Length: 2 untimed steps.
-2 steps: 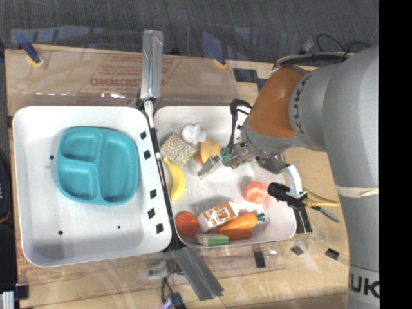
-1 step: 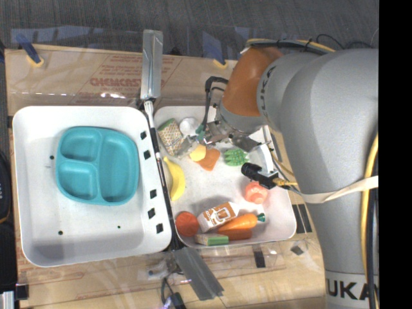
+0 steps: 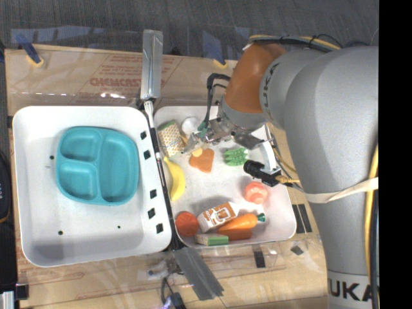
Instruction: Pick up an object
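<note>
The right bin (image 3: 280,219) holds several toy foods. An orange wedge (image 3: 203,159) lies near its middle, with a green leafy piece (image 3: 235,156) to its right. A yellow banana (image 3: 175,177) lies along the left wall, and a tan waffle-like piece (image 3: 170,138) and a white round piece (image 3: 190,125) sit at the back left. A pink round item (image 3: 256,192), an orange carrot (image 3: 239,223), a small carton (image 3: 217,215), a red tomato (image 3: 187,223) and a green-tan bar (image 3: 212,239) fill the front. My gripper (image 3: 207,134) hangs low at the back of this bin, just above the orange wedge.
The left bin (image 3: 38,237) contains a teal divided plate (image 3: 98,164). A grey metal bar (image 3: 151,63) stands at the back between the bins. The arm's large grey body (image 3: 328,121) covers the right bin's right side.
</note>
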Motion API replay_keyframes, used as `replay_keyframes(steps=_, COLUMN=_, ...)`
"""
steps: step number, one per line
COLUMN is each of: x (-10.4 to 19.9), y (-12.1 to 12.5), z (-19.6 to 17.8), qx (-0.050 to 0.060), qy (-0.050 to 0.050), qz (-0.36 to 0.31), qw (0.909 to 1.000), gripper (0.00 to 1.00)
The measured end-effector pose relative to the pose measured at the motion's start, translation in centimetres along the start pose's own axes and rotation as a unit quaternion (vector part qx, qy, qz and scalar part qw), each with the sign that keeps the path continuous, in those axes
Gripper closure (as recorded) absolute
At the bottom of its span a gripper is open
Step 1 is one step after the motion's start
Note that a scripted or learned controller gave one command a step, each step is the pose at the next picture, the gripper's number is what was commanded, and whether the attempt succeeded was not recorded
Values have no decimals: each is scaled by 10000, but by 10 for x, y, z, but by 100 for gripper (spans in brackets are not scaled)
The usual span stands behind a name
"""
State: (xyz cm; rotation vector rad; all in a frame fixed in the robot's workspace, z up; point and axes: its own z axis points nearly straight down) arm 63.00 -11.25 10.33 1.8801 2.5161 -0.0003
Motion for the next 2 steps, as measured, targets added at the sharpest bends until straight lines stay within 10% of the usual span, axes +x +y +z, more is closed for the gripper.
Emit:
replay_keyframes(steps=1, x=46, y=42, z=-90, qx=-3, qy=1, qz=509, qw=9987, gripper=100)
replay_keyframes(steps=2, x=62, y=-8, z=-88, qx=33, qy=12, qz=1606, qw=9870, gripper=100)
